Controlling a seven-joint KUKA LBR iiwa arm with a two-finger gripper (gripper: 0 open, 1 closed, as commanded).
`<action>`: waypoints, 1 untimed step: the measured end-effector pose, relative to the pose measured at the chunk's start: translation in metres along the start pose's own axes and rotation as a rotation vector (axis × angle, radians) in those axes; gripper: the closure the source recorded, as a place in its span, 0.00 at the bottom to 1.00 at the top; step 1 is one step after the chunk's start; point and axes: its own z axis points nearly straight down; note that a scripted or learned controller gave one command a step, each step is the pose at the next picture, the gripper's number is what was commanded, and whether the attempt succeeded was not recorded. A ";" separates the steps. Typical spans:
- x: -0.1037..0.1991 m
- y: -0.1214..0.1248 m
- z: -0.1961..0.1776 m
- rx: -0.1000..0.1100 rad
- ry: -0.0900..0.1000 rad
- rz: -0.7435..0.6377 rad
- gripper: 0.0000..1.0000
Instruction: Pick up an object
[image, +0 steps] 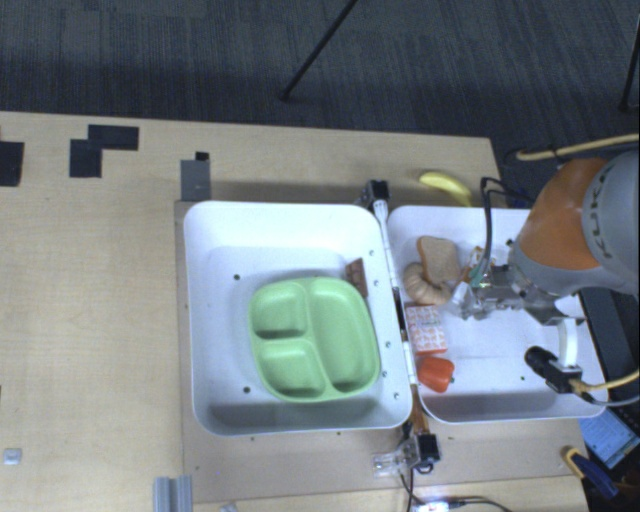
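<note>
arm (590, 225) cut off at right edge, brown item (354, 272) half hidden behind green tray (312, 338)

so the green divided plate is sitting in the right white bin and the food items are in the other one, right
Not quite: in the camera view the green divided plate sits in the left white bin; the food items, like the slice of brown bread, lie in the right white bin.

Grey rounded arm (615, 215) with a broad orange band (555, 228) above the wrist, ending in a small metallic gripper (478, 295) with a greenish spot on its body and thin dark cables looping up beside it.
</note>
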 end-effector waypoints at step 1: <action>0.000 0.000 0.000 0.000 0.000 0.000 0.00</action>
